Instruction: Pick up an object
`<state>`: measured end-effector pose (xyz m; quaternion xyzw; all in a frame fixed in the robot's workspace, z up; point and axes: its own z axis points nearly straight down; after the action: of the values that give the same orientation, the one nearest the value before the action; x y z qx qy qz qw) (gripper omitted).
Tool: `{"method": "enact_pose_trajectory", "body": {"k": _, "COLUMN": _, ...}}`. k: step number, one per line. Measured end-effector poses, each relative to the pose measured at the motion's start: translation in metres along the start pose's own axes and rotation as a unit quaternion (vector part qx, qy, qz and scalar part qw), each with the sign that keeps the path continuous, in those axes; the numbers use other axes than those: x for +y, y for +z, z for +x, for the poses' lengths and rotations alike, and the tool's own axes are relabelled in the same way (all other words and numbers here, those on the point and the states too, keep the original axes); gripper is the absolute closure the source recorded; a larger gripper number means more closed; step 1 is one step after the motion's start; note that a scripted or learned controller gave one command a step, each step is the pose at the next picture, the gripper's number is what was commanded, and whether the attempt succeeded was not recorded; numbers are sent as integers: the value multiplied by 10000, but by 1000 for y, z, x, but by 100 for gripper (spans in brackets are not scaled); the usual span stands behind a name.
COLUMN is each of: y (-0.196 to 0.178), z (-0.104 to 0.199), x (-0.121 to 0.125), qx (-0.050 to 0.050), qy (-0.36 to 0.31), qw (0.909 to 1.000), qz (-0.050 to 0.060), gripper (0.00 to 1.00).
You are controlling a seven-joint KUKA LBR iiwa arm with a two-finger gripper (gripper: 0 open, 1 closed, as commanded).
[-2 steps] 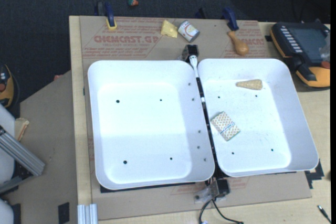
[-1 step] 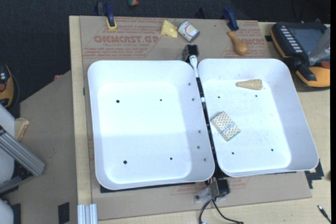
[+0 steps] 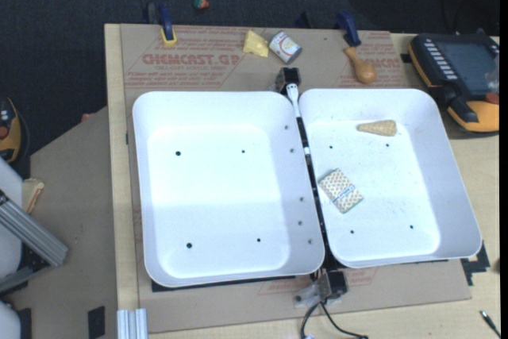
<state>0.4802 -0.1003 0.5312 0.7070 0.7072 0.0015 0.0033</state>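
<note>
Looking over both bins, I find the open room in the wide flat floors inside their raised, rounded rims. The right bin (image 3: 444, 171), on the side my arm reaches in from, touches the left bin (image 3: 159, 171) along a dark seam, so there's no gap to work in between them.

Whether my claw is apart or together I cannot tell, and the same goes for where it sits, so I place things by the bins.

The things to pick lie in the right bin. A patterned packet (image 3: 341, 190) is flat and tilted, near the seam wall but apart from it. A tan cone (image 3: 376, 128) lies on its side toward the far rim, well apart from the packet, and both have bare white floor around them.

Beyond the far rims, on the brown printed board (image 3: 198, 59) covering the surface, sit a yellow wedge (image 3: 255, 44), a small white box (image 3: 285, 47) just beside it, and a tan pear-shaped piece (image 3: 362, 67). Two blue clamps (image 3: 166, 20) grip the board's far edge. A black clip (image 3: 290, 79) stands at the seam's far end (a cable (image 3: 325, 306) trails from the near end). A black-and-orange handset (image 3: 464, 75) rests off the right bin's far corner.

The bins look like smooth, thin white plastic, and the packet has a fine speckled print.
</note>
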Motion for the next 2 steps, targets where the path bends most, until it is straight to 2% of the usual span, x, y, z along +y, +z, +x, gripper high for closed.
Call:
{"method": "enact_pose_trajectory", "body": {"k": 1, "y": -4, "z": -108, "x": -2, "qx": -20, "qy": 56, "qw": 10000, "qz": 14, "gripper": 100}}
{"method": "enact_pose_trajectory", "body": {"k": 2, "y": -4, "z": -102, "x": -1, "qx": -4, "qy": 2, "qw": 10000, "qz": 12, "gripper": 0}}
